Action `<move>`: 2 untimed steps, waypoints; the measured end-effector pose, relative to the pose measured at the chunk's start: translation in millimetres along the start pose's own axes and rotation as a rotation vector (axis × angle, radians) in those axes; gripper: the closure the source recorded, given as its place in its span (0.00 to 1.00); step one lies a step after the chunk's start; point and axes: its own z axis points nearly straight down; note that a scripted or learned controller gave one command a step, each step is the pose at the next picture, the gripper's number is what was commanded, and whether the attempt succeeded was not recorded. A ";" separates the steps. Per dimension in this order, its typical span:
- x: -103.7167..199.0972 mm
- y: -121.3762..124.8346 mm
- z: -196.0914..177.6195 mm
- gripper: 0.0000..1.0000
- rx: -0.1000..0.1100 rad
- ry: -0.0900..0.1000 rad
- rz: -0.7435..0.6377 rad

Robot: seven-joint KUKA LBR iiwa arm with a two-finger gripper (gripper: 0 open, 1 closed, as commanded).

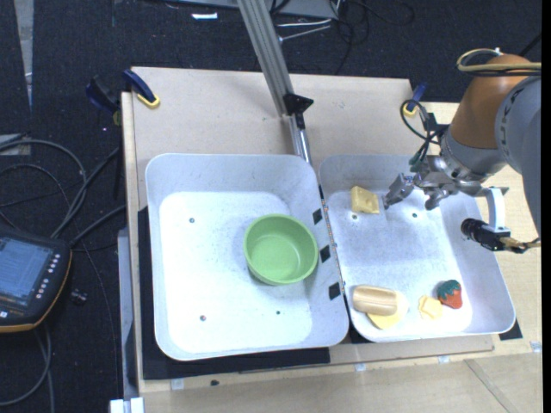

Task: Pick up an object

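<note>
Now the gripper (415,193) hangs over the far end of the right bin (482,261), its fingers apart with nothing between them. Just to its left lies a pale yellow block (365,200), close but not touching. Well nearer the camera sit a bun-like piece (376,300), a small yellow bit (430,307) and a strawberry (450,293). Far left, a green bowl (280,249) rests in the left bin (198,256).

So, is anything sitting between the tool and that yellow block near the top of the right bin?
Nothing visible. The tool hangs just right of the yellow block, with bare bin floor between them. The other toys lie along the bin's near edge.
</note>
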 end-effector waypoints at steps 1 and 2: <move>-0.4 0.8 -12.9 1.00 -0.004 -0.001 0.000; 0.0 -6.7 -59.9 1.00 -0.008 -0.002 0.001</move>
